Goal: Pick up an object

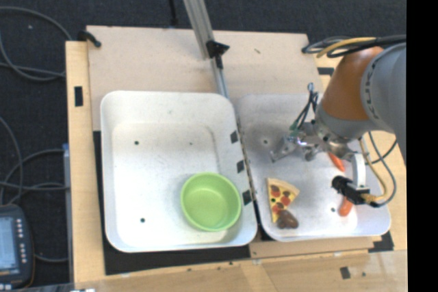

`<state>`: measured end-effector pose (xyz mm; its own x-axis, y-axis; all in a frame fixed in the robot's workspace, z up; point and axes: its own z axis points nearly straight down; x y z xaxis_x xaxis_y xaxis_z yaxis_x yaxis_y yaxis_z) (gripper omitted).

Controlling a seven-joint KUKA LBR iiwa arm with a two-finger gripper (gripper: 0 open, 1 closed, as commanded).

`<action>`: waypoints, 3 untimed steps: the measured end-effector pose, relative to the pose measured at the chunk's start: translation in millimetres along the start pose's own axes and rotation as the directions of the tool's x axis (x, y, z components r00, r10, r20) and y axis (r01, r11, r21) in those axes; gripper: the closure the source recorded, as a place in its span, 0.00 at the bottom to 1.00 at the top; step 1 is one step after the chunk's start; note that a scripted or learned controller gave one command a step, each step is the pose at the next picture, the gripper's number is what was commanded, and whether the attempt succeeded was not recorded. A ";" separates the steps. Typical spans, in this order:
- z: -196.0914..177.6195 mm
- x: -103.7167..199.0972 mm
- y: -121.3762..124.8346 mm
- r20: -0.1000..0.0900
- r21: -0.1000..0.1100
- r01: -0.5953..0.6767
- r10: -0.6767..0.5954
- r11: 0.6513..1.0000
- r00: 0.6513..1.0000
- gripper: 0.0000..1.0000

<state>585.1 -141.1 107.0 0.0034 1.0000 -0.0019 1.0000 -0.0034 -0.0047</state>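
A toy pizza slice (281, 199) lies near the front of the right bin (263, 121). An orange carrot-like piece (336, 161) pokes out from under the arm's wrist, and another orange piece (345, 208) lies near the bin's front right corner. A green bowl (210, 201) sits at the front of the left bin (137, 126). My gripper (295, 146) hangs low over the middle of the right bin, behind the pizza slice and left of the orange pieces. I see nothing held in it.
The grey arm with its orange band (349, 89) covers the right bin's right side, cables trailing from it. A slanted metal pole (197, 7) rises behind the bins. The bench's wooden edge (79, 147) runs along the left.
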 end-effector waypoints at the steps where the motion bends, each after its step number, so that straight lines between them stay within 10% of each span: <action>1: -14.5 -0.4 2.3 -0.002 -0.009 -0.005 0.005 1.000 1.000 1.00; 3: -122.2 -13.0 5.6 0.000 -0.012 0.007 -0.007 1.000 1.000 1.00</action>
<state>591.3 -153.9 229.1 -0.0032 1.0000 -0.0014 1.0000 0.0032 0.0072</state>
